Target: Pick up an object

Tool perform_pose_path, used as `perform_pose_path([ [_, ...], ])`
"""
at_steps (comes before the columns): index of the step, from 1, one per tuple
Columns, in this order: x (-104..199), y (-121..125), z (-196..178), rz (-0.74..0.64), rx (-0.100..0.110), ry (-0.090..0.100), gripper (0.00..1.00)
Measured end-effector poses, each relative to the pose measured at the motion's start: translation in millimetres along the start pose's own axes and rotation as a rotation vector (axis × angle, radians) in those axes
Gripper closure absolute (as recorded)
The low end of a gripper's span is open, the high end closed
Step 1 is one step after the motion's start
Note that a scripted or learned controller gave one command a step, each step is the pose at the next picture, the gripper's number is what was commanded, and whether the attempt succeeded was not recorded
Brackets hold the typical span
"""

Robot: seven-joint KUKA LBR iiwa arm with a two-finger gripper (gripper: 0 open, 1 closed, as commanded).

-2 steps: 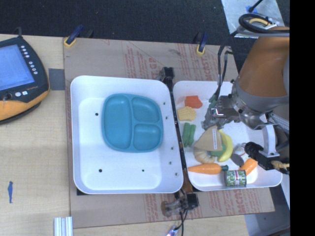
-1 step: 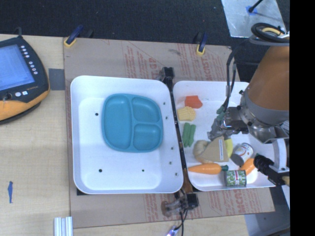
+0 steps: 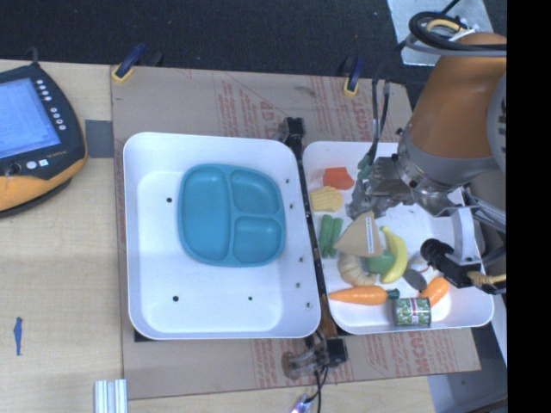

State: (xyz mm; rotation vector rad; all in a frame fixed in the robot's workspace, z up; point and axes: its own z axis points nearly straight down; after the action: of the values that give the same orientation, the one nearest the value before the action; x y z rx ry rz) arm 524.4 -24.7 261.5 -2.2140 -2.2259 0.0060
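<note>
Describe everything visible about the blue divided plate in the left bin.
The blue divided plastic plate lies flat, face up, in the upper middle of the left white bin. It is a rounded rectangle in matte turquoise, with raised ridges splitting it into three compartments: one tall one on its left, two smaller ones stacked on its right. All three hold nothing. It rests on the bin floor, apart from the walls, and nothing else touches it.
</note>
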Motion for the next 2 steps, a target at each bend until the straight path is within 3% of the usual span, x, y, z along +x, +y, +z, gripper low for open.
perform_pose_path([
  [1,-50.5,-32.5,-3.3,0.002,0.0,0.0,1.0],
  [2,-13.9,5.1,-1.1,-0.001,0.0,0.0,1.0],
])
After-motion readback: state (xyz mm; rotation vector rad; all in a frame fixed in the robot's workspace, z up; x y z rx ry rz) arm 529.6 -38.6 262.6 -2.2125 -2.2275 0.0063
